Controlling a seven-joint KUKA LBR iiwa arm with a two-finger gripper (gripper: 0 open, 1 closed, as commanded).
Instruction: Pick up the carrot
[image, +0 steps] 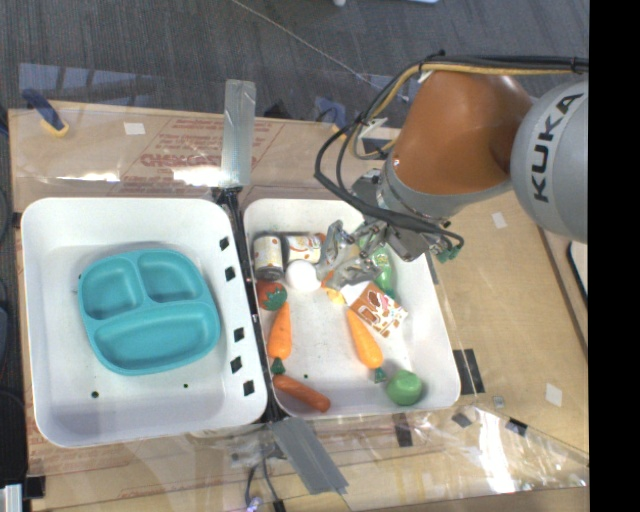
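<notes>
The pincer (345, 262) hung low over the upper middle of the right bin (442, 335), its metal tips among the clutter there; whether it was open or closed I could not tell, and nothing plainly sat in its hold. Just beside it lay a white egg (302, 276), a can (267, 255) and a small printed packet (378, 310). Two carrots lay on the bin floor: one (280, 333) by the left wall, another (365, 343) below the packet (its near end tucked under it). Neither looked lifted, so the pick seemed not yet done. The left bin (50, 400) held a blue divided plate (148, 310).
</notes>
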